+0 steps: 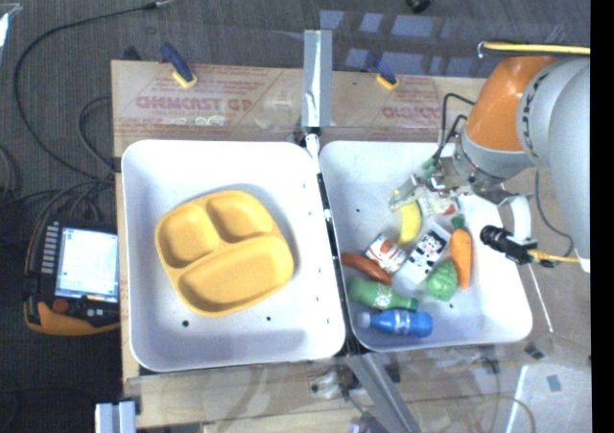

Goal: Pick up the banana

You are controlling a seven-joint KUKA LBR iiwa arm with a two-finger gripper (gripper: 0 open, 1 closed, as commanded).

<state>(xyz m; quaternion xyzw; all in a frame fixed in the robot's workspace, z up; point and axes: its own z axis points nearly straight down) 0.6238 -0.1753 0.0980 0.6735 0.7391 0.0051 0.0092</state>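
The yellow banana point(410, 223) lies in the right bin point(365, 172), near its middle, among other toy foods. My gripper point(435, 182) is low over the bin's upper right part, just above and to the right of the banana's upper end. The arm's orange band and grey wrist cover most of it.
In the right bin also lie a carrot point(462, 257), a green vegetable point(440, 279), a white carton point(423, 253), a red-and-white pack point(385, 251), a green bottle point(381, 296) and a blue bottle point(398, 323). The left bin point(144, 325) holds a yellow divided plate point(225, 251).
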